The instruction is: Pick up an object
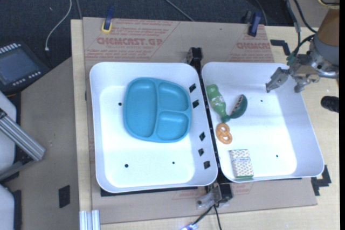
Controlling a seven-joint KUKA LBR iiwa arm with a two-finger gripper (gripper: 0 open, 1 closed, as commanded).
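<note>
Bins: 2 white bins, left bin, right bin.
Plate: blue divided plate in left bin.
Gripper: gripper over right bin's upper right, fingers apart, holding nothing.
Objects: green bottle, dark green piece, small box, orange ring along right bin's left side.

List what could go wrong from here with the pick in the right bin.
1. The green bottle, dark green piece and orange ring crowd together by the right bin's left wall, so a descent may bump a neighbour or the wall.
2. The end effector sits near the far right rim, well away from them; a long reach may land off target.
3. The small box lies flat and may slip.
</note>
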